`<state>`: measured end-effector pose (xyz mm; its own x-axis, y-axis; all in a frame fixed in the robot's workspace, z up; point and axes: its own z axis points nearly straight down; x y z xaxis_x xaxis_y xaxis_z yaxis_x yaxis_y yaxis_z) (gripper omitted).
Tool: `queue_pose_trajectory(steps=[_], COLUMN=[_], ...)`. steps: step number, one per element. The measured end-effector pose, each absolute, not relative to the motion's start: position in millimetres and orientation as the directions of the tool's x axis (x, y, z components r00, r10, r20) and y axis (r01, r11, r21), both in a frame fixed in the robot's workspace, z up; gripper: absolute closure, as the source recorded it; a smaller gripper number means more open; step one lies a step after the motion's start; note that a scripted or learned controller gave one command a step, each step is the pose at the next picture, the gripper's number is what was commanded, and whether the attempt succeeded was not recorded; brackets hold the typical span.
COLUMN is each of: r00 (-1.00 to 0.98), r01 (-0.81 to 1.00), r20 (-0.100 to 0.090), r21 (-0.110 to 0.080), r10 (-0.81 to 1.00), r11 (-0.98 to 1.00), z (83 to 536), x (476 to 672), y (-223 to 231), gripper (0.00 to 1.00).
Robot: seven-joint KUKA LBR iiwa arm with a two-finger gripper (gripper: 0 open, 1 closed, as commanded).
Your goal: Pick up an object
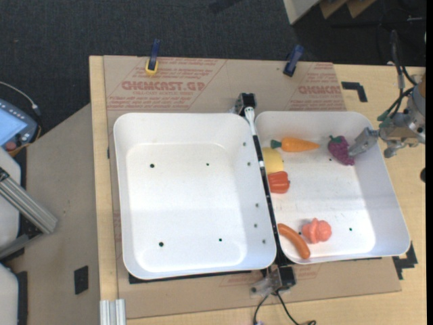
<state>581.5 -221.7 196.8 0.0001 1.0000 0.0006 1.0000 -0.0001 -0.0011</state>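
One purple toy [341, 149] beside pincer [376, 141]

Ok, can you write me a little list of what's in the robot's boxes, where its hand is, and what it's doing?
left bin: no toys seen in it
right bin: holds all the toys
toys: carrot, purple grapes, yellow piece, red pepper, sausage, pink toy
gripper: at the right bin's far right rim, beside the grapes
holding: nothing seen between its fingers
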Motion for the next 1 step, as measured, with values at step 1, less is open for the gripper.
queue_pose_trajectory(steps=[1], r00=[-0.003], r01=[1.000], r20=[-0.009], r21=[0.021], r10=[1.000], r11=[0.003], z=[362.3], x=[624.2], y=[-224.2], gripper=[0.00])
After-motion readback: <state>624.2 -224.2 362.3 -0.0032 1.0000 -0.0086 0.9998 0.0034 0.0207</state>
